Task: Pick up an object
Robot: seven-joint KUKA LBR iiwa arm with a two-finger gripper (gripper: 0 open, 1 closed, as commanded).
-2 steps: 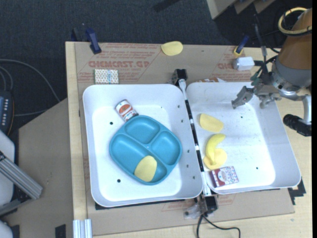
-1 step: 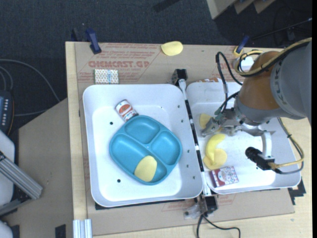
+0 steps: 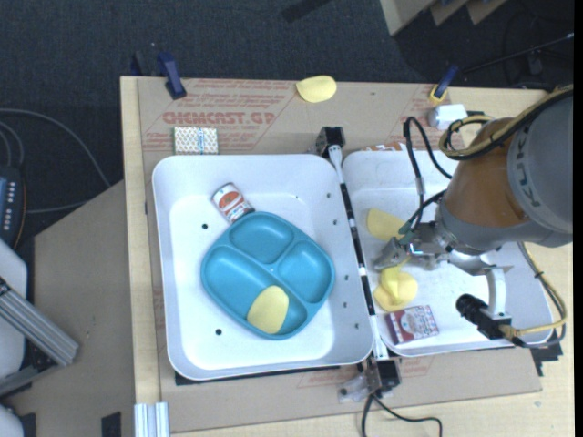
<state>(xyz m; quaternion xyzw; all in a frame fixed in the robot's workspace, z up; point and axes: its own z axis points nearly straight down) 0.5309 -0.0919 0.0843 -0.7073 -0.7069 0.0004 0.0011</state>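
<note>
The bench (image 3: 273,116) is a pale brown board with red lettering across its far side, standing on a dark carpeted floor (image 3: 182,16). Blue clamps (image 3: 170,76) grip its far edge, and a yellow lump (image 3: 316,88) and a small patterned packet (image 3: 195,139) lie on the bare board beyond the bins.

The left bin (image 3: 173,244) holds a blue divided plate (image 3: 264,271) with a yellow piece (image 3: 268,309) in its near compartment, and a small red-and-white tin (image 3: 231,201) just beyond the plate.

The grey arm (image 3: 510,189) reaches over the right bin (image 3: 401,167), its gripper (image 3: 398,252) low by the bin's left wall. The fingers (image 3: 392,258) look close together, yet I cannot tell whether they are parted or pinched on anything. They sit between two yellow objects: one (image 3: 383,221) just beyond, one (image 3: 396,289) just nearer, seemingly touching its top. A red-and-white packet (image 3: 413,323) lies at the near edge.
</note>
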